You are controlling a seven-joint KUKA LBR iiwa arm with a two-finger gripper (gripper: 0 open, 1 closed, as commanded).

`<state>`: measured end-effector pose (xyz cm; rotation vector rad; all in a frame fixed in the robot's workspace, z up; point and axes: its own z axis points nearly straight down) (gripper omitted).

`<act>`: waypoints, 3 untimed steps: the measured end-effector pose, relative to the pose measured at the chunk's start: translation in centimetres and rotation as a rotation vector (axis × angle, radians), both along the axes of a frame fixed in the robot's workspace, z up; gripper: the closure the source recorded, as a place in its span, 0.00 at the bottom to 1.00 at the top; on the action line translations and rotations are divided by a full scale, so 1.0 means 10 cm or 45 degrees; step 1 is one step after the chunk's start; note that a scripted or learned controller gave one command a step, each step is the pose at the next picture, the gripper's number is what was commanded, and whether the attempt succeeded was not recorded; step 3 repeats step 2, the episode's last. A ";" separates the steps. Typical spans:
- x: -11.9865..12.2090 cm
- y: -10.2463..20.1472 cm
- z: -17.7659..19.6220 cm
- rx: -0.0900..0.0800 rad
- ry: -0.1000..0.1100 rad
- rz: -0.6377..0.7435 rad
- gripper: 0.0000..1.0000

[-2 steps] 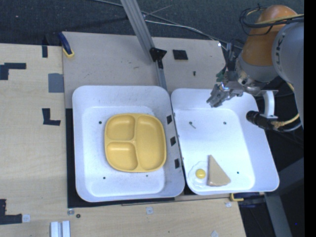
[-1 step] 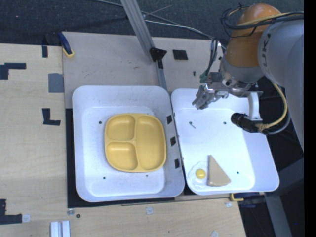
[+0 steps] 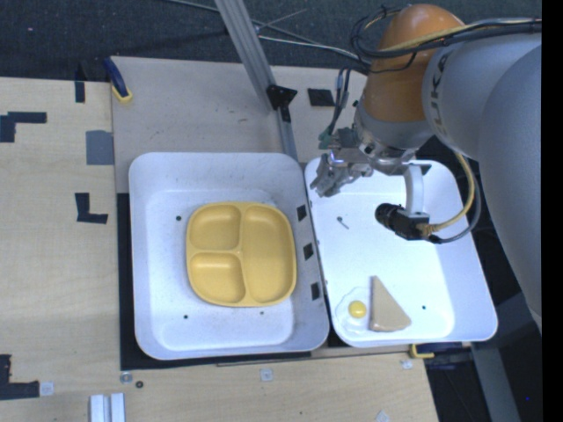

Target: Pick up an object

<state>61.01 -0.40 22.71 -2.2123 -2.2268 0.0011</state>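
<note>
Arm poised over the back left corner of the right bin, its hand (image 3: 332, 176) above bare white plastic.

The metal hand's opening cannot be told from this angle, and nothing shows between its tips. Near the front of the right bin (image 3: 457, 310) lie a flat tan wedge (image 3: 385, 308) and, just beside it, a small round yellow piece (image 3: 356, 309). The left bin (image 3: 158, 236) holds a smooth yellow plate (image 3: 240, 254), rounded-square with three compartments. Both bins sit on a pale wooden worktop (image 3: 53, 262).
</note>
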 end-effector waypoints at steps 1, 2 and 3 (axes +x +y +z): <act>-0.16 0.52 0.08 0.000 0.001 -0.001 1.00; -0.33 0.97 -0.02 -0.001 0.002 -0.001 1.00; -0.33 0.97 -0.02 -0.001 0.002 -0.001 1.00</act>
